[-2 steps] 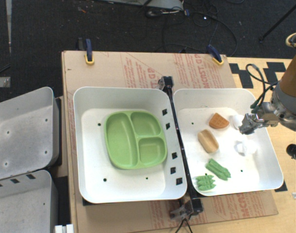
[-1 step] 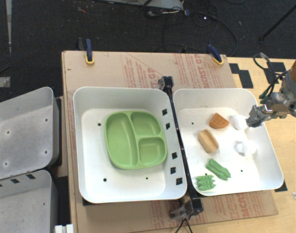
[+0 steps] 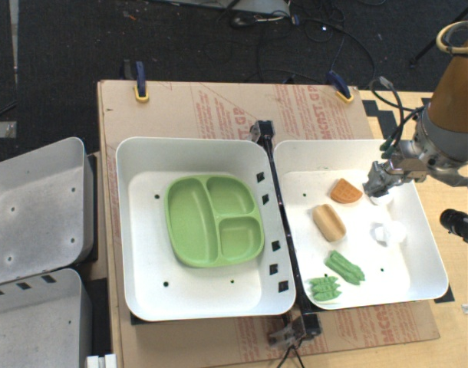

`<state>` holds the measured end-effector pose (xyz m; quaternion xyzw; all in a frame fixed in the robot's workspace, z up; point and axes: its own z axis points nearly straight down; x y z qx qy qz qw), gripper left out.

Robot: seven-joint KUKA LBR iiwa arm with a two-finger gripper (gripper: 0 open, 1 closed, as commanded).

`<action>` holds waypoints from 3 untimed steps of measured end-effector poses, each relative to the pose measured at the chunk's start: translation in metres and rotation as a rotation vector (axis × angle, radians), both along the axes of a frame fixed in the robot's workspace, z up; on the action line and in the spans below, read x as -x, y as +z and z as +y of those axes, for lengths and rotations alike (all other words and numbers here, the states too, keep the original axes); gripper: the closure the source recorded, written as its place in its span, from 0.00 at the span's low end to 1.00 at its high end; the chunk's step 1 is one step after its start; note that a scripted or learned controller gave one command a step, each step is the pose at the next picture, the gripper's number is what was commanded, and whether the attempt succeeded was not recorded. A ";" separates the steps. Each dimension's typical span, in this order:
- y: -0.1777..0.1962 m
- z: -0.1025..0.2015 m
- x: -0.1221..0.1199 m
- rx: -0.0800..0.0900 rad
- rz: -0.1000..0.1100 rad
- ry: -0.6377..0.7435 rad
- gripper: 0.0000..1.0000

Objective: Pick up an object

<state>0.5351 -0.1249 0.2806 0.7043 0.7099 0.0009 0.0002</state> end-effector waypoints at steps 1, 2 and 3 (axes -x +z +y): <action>0.000 0.055 -0.009 0.000 0.001 0.000 1.00; -0.004 0.104 -0.003 0.000 0.003 0.000 1.00; -0.020 0.147 -0.006 0.000 0.004 -0.001 1.00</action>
